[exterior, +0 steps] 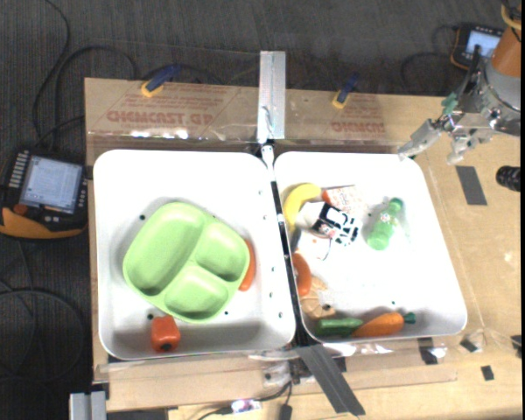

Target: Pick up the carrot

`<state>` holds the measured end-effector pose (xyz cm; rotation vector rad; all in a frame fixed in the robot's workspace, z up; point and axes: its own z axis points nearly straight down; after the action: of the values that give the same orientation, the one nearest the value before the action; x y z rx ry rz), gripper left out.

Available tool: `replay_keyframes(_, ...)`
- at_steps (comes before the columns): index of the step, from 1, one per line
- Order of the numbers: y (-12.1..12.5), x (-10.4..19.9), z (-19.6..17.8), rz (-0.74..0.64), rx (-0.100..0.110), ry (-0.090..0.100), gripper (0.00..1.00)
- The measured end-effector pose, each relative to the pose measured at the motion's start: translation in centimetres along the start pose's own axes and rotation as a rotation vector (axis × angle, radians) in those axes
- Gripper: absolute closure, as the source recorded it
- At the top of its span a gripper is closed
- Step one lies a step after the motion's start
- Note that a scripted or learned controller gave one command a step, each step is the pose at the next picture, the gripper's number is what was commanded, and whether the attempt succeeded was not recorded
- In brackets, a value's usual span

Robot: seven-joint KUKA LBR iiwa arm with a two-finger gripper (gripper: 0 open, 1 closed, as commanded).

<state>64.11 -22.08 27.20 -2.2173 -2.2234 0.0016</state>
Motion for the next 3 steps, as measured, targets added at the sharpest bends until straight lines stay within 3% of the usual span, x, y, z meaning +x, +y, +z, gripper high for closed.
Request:
replay_keyframes(1,1.8,-0.1,13.2,-0.117,0.001,-0.003,0.00)
replay_keyframes(2,-10.9,-0.1,12.9,-0.198,0.000,-0.001,0.00)
replay_keyframes(3,-15.7,7.6,7.4,-0.374,0.000,0.001,0.00)
